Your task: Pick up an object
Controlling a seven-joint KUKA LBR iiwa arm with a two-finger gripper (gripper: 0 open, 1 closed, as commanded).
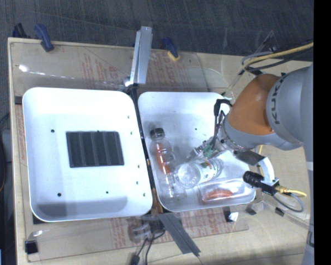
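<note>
The right bin (176, 106) holds several clear items. A small bottle (161, 150) with a black cap and orange contents lies near its left wall. A clear round cup (187, 175) lies on its side in the middle. A clear bottle (211, 169) with a green label lies beside it, and a clear packet with something orange inside (223, 192) rests at the front wall. My gripper (207, 150) reaches down into this bin from the right, right above the green-labelled bottle and the cup. The wrist hides what lies under its tip.
The left bin (44, 115) holds a dark ridged rectangular block (95, 148). A metal bar (140, 54) stands at the back between the bins. Blue clamps (44, 37) grip the bench's far edge. Cables (281, 192) trail at the right front.
</note>
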